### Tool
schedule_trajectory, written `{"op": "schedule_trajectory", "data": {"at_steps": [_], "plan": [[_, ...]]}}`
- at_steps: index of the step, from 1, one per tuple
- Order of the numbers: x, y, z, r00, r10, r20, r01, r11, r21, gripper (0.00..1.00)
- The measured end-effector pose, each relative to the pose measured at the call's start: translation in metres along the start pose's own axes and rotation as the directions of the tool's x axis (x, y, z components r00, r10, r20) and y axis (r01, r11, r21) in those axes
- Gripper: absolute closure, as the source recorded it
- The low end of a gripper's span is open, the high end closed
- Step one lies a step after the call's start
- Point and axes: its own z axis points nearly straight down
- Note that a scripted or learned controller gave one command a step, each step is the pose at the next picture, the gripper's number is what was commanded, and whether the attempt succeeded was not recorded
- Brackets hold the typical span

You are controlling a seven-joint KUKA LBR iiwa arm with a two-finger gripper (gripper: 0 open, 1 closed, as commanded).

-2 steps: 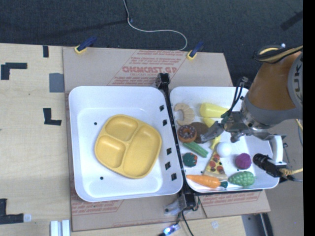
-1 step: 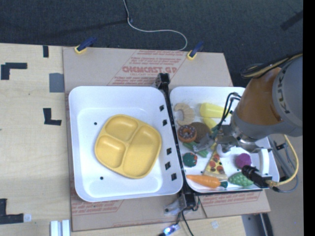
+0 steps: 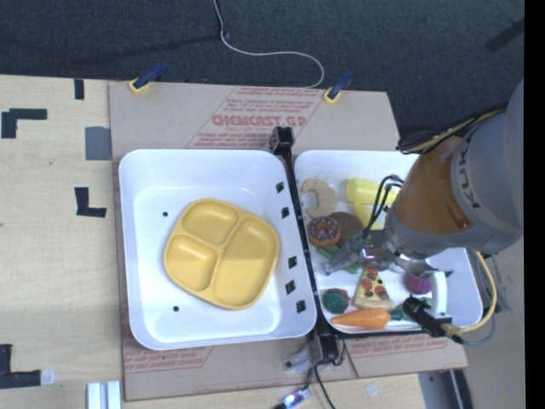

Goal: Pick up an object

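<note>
Two white bins sit side by side on a brown cardboard sheet (image 3: 255, 118); the left bin (image 3: 140, 228) holds a yellow tray (image 3: 221, 252) with three parts, lying near its middle; the right bin (image 3: 473, 292) holds a pile of toy food. The grey arm (image 3: 477, 194) with its orange band comes in from the right and hangs low over the right bin; the gripper (image 3: 368, 256) is down among the toys in the middle of that bin, and I cannot tell if it is open or closed or gripping something. A pizza slice (image 3: 371, 290) lies just below it; an orange carrot (image 3: 362, 318) lies along the bin's front edge; a green toy (image 3: 335, 298) sits beside the carrot; a chocolate donut (image 3: 324, 229) and a pale ring (image 3: 319, 196) lie near the left wall; a yellow toy (image 3: 362, 191) sits near the back edge; a purple toy (image 3: 417, 281) peeks out under the arm.
</note>
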Motion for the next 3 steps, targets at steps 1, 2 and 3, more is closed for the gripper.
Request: {"op": "schedule_trajectory", "data": {"at_steps": [1,2,3], "plan": [[-0.001,0.001,-0.013,1.0,0.002,0.001,-0.002,1.0,-0.001,1.0],[0.001,0.009,-0.059,1.0,-0.001,-0.005,0.001,1.0,0.005,1.0],[0.006,0.014,-0.118,1.0,-0.001,-0.005,0.001,1.0,0.004,1.0]]}}
